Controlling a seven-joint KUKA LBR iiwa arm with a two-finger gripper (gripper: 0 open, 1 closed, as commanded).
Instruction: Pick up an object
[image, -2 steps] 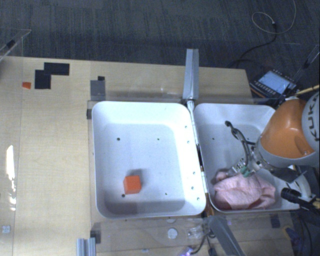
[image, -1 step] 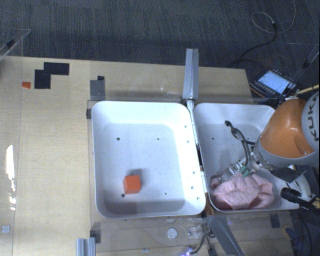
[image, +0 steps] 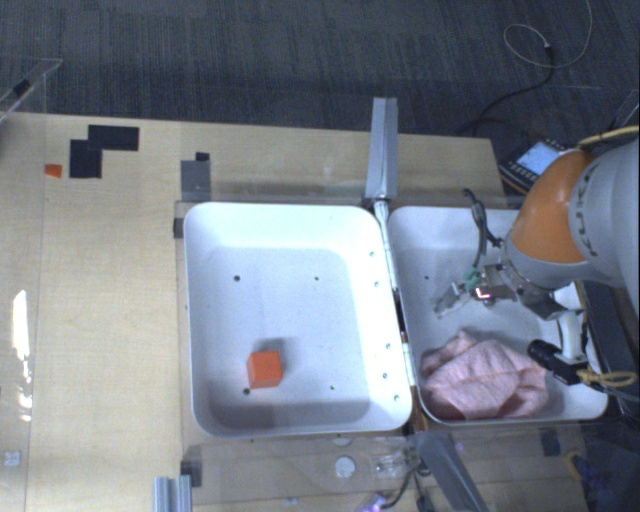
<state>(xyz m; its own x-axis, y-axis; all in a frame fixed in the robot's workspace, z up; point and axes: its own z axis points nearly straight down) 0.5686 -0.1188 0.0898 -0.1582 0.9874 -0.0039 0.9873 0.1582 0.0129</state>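
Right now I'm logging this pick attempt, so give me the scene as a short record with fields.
left bin: holds an orange block, near its front-left
right bin: holds a pink cloth, bunched at the front
gripper: above the right bin, behind the cloth
held object: none seen between the fingers
arm: reaches in from the right

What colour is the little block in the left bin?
The block is orange, seen plainly in the camera view, lying in the left bin.
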